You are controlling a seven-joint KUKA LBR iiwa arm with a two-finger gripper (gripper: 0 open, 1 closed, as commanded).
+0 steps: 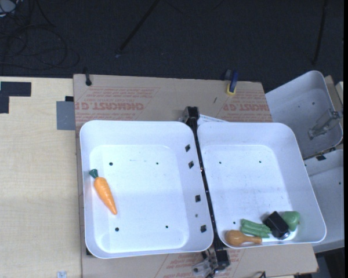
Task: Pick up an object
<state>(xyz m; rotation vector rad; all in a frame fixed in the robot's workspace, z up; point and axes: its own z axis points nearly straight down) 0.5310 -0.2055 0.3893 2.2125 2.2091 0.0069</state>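
Choosing a target comes first. The carrot [104,194] lies alone by the left wall of the left bin [139,133], slanted, with bare floor on its other sides. It is judged the safest pick: descend over its thick middle and close across its width. In the right bin [249,133], the near corner holds a black block [276,225] touching green pieces [255,228], and that crowding invites a mis-grasp.

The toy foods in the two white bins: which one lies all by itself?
The orange carrot, alone by the left wall of the left bin. The green bean pod, orange-brown pear and black block cluster together in the right bin's near corner.
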